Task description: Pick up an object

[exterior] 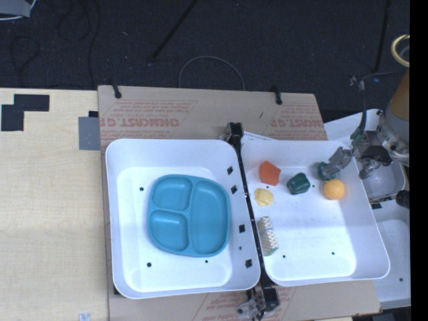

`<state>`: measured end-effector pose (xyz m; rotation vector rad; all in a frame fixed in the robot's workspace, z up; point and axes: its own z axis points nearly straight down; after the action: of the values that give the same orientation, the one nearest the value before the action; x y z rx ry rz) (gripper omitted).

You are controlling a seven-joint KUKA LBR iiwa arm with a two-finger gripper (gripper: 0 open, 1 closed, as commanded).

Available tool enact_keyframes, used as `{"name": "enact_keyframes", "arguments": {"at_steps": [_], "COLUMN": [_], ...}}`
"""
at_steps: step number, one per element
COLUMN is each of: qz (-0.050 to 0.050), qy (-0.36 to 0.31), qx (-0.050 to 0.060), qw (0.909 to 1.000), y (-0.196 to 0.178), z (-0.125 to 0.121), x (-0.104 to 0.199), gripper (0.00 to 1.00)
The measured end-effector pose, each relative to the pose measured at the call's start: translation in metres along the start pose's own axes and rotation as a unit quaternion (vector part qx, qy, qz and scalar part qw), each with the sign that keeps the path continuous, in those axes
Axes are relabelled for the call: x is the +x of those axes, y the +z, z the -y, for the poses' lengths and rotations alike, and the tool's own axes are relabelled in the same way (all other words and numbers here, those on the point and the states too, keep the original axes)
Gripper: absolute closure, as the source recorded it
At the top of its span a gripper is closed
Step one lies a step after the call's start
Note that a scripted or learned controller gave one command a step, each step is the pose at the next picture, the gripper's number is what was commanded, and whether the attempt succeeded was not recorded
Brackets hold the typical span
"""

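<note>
Orange ball (334, 190) sits in my right bin (314, 266), just below my tool (342, 158). My tool hovers at the bin's upper right; its grip I cannot tell.

The cardboard sheet (200, 116) under the bins carries red print, seen upside down and mirrored; it appears to read "CHEMCAST GP", twice along its far edge. Nothing else is legible.

Claw (341, 158) at the right white bin's (321, 259) far right edge.
A small dark green object (328, 171) sits at its fingertips; a round orange ball (334, 190) lies just below.
</note>
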<state>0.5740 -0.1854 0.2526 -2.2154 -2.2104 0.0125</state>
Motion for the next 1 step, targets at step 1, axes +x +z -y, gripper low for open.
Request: {"name": "enact_keyframes", "arguments": {"at_steps": [1], "qz": [0.001], "qy": [-0.001], "qx": [-0.007], "qw": [1.0000], "y": [-0.0072], "z": [-0.0022], "x": [0.0001], "gripper": [0.00]}}
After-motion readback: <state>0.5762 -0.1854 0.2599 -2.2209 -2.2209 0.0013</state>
